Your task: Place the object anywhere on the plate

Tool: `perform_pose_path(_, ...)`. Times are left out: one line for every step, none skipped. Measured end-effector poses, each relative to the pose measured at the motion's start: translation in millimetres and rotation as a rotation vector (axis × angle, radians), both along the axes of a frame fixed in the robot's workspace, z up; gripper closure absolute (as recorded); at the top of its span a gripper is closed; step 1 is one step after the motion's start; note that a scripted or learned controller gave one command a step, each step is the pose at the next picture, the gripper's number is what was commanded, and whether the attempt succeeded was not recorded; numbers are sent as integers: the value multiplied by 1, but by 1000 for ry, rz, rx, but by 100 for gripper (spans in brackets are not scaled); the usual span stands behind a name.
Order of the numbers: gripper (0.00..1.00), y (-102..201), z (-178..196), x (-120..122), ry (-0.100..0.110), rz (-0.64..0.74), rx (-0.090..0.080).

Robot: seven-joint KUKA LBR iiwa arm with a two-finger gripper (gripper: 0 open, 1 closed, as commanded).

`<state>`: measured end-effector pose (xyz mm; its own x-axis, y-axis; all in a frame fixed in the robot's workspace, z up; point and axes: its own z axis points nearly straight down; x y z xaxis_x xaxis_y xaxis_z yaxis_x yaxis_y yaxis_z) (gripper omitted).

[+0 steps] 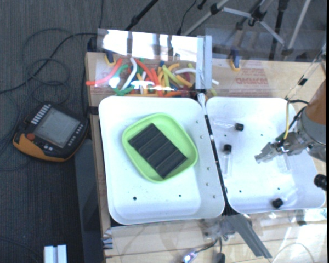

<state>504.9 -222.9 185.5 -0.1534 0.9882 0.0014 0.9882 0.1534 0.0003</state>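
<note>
pincer point(265, 154): right of frame, low over the right bin point(252, 199) | open or shut: can't tell | dark block point(157, 150) lies on green plate point(132, 129), left bin

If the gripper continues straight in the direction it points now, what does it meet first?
The gripper points left across the right bin. Probably it first meets the small clear tube with a black cap near the bin's left wall. Its height above the floor is unclear, so it might pass over.
</note>
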Motion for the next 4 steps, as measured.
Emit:
perform_pose_path(100, 54, -51, -21, 2, 96, 0)
perform_pose_path(100, 55, -42, -20, 3, 97, 3)
perform_pose_path(100, 57, -34, -19, 3, 99, 6)
perform_pose_path(100, 59, -26, -19, 4, 101, 7)
